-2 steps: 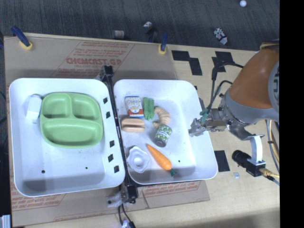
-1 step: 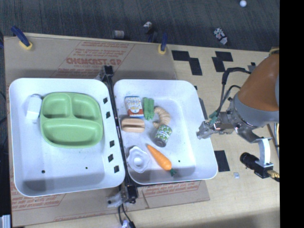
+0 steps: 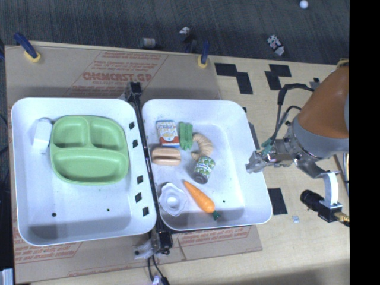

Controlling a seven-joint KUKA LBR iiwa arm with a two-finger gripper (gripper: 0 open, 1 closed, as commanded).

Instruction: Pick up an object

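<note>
The right bin (image 3: 237,120) holds several toy foods: a small juice carton (image 3: 167,133), a green vegetable piece (image 3: 186,135), a hot dog (image 3: 165,155), a tan curved piece (image 3: 203,142), a green can (image 3: 203,168), an orange carrot (image 3: 199,197) and a clear cup (image 3: 171,199). My gripper (image 3: 256,161) hangs over the right rim of that bin, to the right of the can and apart from every object. Nothing shows between its fingers.
The left bin (image 3: 24,177) carries a green divided plate (image 3: 90,148) and a small white object (image 3: 41,134) at its left wall. The arm (image 3: 323,114) fills the right side. Black clips (image 3: 135,91) join the bins along the middle.
</note>
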